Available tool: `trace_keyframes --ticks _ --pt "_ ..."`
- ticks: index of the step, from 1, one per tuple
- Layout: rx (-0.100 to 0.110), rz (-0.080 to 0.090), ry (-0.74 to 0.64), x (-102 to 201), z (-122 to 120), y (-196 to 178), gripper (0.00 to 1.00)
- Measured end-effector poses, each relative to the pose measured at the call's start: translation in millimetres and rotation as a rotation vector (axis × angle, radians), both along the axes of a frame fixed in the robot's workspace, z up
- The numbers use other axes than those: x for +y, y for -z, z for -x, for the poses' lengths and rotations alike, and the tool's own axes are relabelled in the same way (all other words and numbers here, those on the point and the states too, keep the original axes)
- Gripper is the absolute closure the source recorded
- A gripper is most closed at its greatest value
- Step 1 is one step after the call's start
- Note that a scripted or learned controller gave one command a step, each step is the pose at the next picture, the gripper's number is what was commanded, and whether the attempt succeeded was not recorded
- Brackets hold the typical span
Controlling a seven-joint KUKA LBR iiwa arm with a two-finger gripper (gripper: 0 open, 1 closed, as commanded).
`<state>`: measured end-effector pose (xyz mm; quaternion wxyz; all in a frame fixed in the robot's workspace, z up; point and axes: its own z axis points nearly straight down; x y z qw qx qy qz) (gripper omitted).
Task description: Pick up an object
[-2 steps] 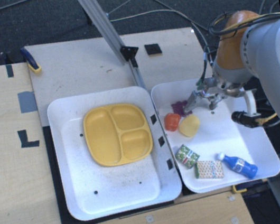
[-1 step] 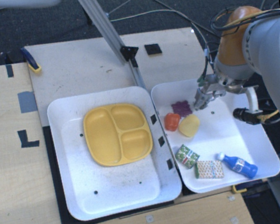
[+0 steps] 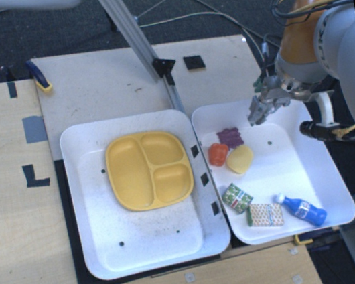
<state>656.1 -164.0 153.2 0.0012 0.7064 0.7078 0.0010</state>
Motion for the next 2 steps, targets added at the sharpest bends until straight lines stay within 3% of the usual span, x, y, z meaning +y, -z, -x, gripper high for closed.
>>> trace_keyframes --ticks 2 --pt "-0.001 0.0 0.0 4 5 -87 1.0"
